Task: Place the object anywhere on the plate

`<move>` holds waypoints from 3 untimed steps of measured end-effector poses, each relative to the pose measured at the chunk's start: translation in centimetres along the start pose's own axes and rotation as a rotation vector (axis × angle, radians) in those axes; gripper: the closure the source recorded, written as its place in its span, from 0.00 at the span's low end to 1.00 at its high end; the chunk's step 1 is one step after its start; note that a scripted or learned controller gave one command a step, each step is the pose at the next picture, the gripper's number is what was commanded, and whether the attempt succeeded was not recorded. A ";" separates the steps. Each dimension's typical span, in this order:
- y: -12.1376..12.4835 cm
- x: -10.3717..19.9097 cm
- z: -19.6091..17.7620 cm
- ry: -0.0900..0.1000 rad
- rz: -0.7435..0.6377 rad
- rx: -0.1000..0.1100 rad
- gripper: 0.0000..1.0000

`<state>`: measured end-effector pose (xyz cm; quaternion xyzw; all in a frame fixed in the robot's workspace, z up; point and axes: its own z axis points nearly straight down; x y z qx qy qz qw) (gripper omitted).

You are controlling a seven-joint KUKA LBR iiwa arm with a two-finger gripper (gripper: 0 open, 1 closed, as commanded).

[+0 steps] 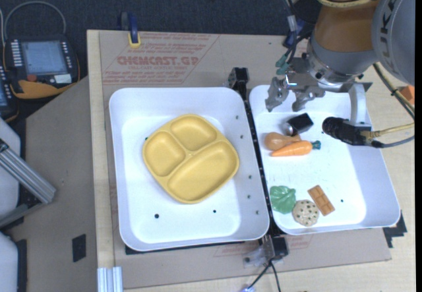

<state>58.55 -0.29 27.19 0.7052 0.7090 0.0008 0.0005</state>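
arm: reaching from right over right bin | claw: wide, empty, above carrot

Bright, even light; soft shadows.

Two bins sit side by side on the table. The left bin holds the plate near its middle. In the right bin, a carrot lies toward the back, with a leafy piece, a cookie and a cracker clustered at the front. The pincer hangs over that bin's back left corner.
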 end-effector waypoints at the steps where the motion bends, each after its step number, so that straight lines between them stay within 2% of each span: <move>1: 1.1 5.5 2.2 0.001 -0.001 0.005 1.00; 2: 1.7 9.8 3.6 0.000 0.000 0.004 1.00; 3: 1.7 9.6 3.5 0.000 0.004 0.003 0.00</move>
